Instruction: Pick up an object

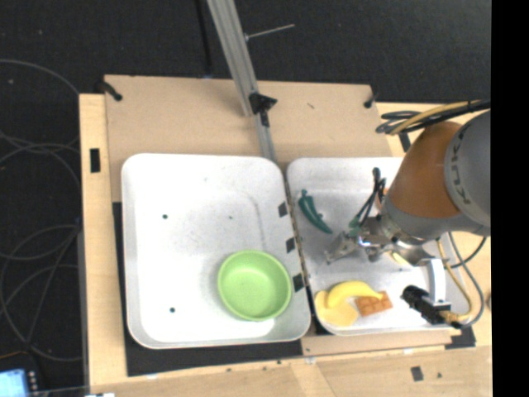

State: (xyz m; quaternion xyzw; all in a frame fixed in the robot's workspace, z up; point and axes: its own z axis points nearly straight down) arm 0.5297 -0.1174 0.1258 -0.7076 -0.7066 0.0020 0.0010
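End effector (340, 246) — grip unclear — mid right bin (331, 176), banana (345, 298) near front rim.

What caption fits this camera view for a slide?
Arm's hand over the right bin, near a banana; green bowl in the left bin.

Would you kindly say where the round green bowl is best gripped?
Probably on the rim of the round green bowl, coming straight down from above: it sits upright and open in the left white bin, and its far-left rim lies clear of the bin walls.
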